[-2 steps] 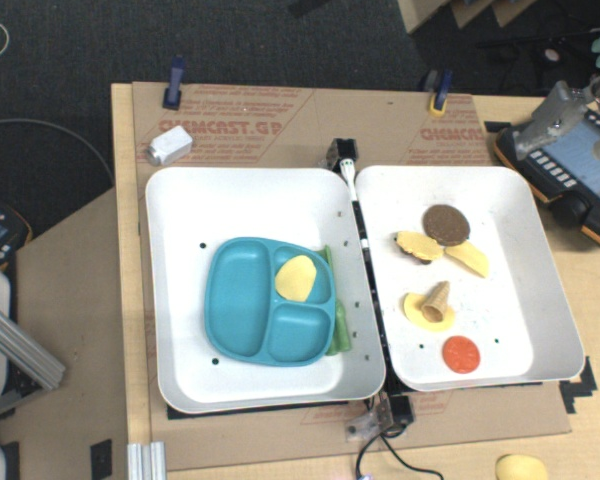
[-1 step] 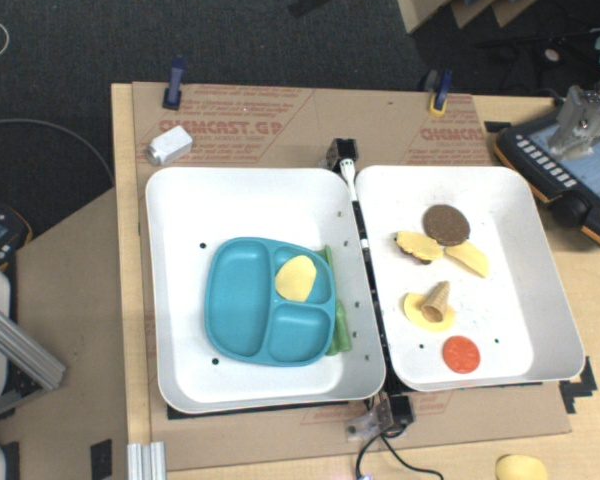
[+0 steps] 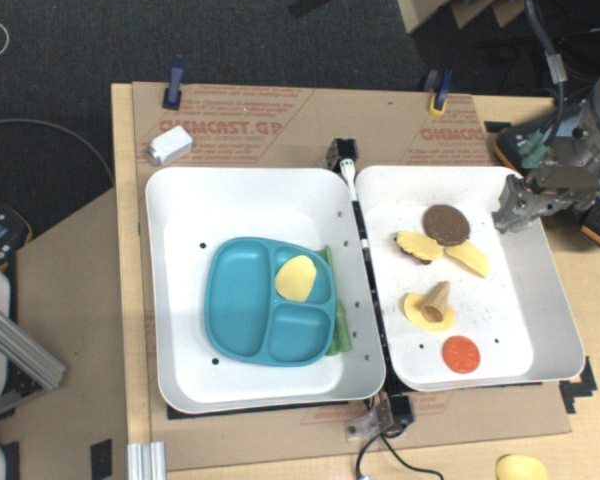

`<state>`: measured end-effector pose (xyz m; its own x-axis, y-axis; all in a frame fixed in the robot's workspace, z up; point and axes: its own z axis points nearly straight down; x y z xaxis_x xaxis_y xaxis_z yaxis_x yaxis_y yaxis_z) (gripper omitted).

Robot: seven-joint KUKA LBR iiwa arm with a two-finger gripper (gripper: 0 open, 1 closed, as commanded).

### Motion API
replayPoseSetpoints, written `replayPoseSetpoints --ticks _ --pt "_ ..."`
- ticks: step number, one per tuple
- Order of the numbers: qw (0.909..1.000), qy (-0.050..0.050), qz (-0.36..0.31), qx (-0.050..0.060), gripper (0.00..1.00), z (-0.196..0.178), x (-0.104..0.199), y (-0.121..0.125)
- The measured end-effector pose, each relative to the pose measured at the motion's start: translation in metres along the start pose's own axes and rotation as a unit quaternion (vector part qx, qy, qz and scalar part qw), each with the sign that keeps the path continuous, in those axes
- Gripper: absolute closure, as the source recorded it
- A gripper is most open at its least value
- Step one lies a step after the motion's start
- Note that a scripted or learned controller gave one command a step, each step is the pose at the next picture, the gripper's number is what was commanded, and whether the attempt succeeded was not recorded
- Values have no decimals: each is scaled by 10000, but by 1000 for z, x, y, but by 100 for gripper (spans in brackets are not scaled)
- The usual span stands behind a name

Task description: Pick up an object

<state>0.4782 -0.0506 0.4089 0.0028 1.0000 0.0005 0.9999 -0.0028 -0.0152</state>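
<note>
I've got the gripper (image 3: 508, 214) at the right bin's (image 3: 550, 298) upper right rim, can't tell jaw state. Nearest target, the brown disc (image 3: 446, 224), touches the yellow pieces (image 3: 442, 250). Risk: descent clips the rim, or grabs two at once.

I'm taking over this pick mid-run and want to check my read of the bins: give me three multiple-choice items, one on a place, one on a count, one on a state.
1. Where does the round yellow toy piece lie?
A. in the teal divided plastic tray
B. on the cardboard
C. in the right white bin

2. How many flat red discs lie in the right white bin?
A. none
B. one
C. three

3. Where is the claw?
A. over the left white bin
B. at the right bin's far right rim
C. on the tray

Key: 1 A, it sits in a tray compartment. 2 B, a single disc lies near the front. 3 B, it hangs by that rim.
</note>
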Motion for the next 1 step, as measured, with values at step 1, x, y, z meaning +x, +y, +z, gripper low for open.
replayPoseSetpoints --ticks 1 --pt "9998 -38 29 -167 100 -135 -84 -1"
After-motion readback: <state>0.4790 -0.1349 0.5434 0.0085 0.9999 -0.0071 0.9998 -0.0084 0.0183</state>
